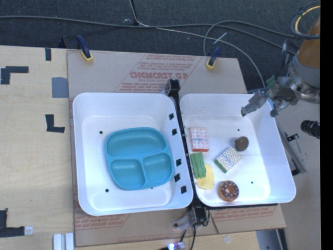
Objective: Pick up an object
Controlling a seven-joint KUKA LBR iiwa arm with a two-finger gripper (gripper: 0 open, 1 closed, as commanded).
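The right bin (270, 155) holds several small items: a red-and-white packet (199, 138), a green piece (197, 163) resting on a yellow one (206, 180), a green-and-white patterned box (228, 159), a brown round lump (241, 143) and a chocolate doughnut (228, 190). My gripper (260, 104) hangs over the bin's far right corner, above and to the right of the brown lump. Its two fingers (250, 105) stand spread apart with nothing between them.
The left bin (83, 139) holds a blue divided tray (139, 157). Black clips run along the seam between the bins (177, 139). Cables (229, 46) cross the dark floor behind the cardboard, and two clamps (85, 50) pin its back edge.
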